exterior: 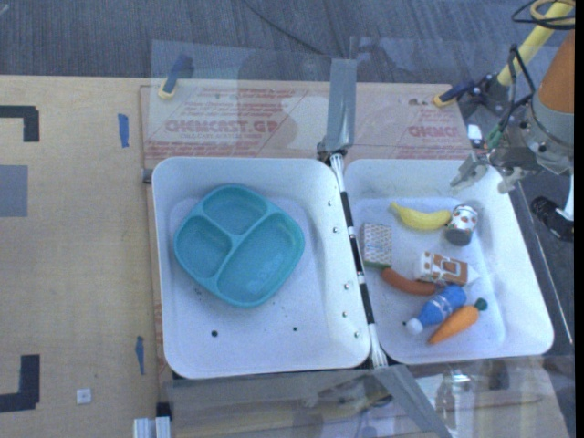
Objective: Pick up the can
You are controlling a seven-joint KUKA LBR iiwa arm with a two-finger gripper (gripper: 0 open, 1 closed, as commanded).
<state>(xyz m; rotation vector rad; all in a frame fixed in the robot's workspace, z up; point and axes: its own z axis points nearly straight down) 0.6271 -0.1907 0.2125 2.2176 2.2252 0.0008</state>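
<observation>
The can (462, 225) lies in the right bin (534, 322), just beside the banana (422, 216) at its right end. The hand (486, 173) hovers over the bin's far right corner, fingers spread, empty. The can looks small, light, rigid and smooth, likely slippery; gripping across its round body seems best.

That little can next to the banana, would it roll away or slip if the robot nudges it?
The can looks small, round and metallic, so it is probably stiff and a bit slippery. It seems to lie tilted, so a nudge may well roll it. The banana beside it could stop a roll to that side.
</observation>
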